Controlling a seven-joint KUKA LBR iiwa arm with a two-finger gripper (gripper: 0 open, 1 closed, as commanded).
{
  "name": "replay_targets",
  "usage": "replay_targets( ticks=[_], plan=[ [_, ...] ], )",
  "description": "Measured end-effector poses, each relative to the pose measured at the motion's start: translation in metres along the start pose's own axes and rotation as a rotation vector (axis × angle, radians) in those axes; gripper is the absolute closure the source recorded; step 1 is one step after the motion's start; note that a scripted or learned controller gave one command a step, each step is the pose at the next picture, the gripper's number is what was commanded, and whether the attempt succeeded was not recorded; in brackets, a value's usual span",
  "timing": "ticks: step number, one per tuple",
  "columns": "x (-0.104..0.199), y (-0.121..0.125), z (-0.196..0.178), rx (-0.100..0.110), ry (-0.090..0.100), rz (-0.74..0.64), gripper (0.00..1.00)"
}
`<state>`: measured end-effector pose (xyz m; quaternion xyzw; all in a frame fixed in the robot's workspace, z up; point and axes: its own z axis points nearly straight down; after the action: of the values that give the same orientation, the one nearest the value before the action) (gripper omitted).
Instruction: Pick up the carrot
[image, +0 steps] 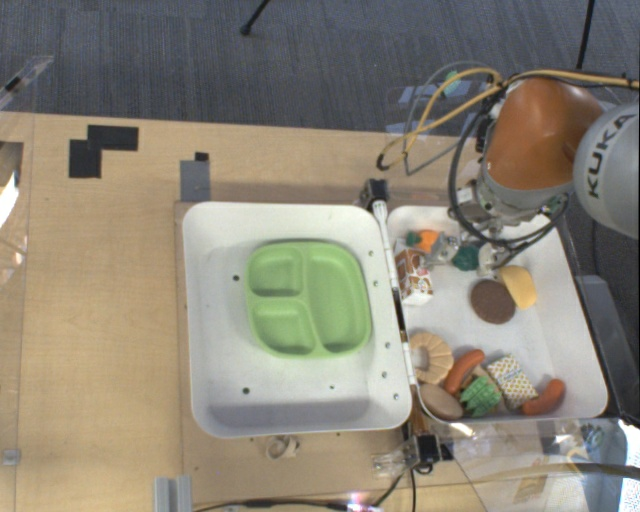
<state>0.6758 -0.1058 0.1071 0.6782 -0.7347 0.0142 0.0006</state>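
The carrot (426, 241), a small orange piece with a green top, lies in the back left corner of the right bin (565, 330). The arm's orange-banded wrist (530, 135) hangs over the back of that bin. My gripper (478, 248) sits under the wrist, mostly hidden by it. It is just to the right of the carrot, close to a teal toy (466, 258). Nothing can be seen held in it.
A green divided plate (305, 298) lies in the left bin (215, 330). The right bin also holds a printed can (413, 277), a brown disc (492, 301), a yellow piece (518, 286), a ring biscuit (433, 352), two sausages (463, 370) and several other toys at the front.
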Motion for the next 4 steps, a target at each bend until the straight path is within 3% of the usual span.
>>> replay_targets(
  ticks=[1,2,3,4],
  plan=[
    [0.0,0.0,0.0,0.001,0.0,0.0,0.0],
    [0.0,0.0,0.011,0.001,-0.022,0.464,0.0],
    [-0.003,-0.003,-0.004,0.005,-0.027,0.459,1.0],
    [-0.003,-0.003,-0.004,0.005,-0.027,0.458,0.0]
  ],
)
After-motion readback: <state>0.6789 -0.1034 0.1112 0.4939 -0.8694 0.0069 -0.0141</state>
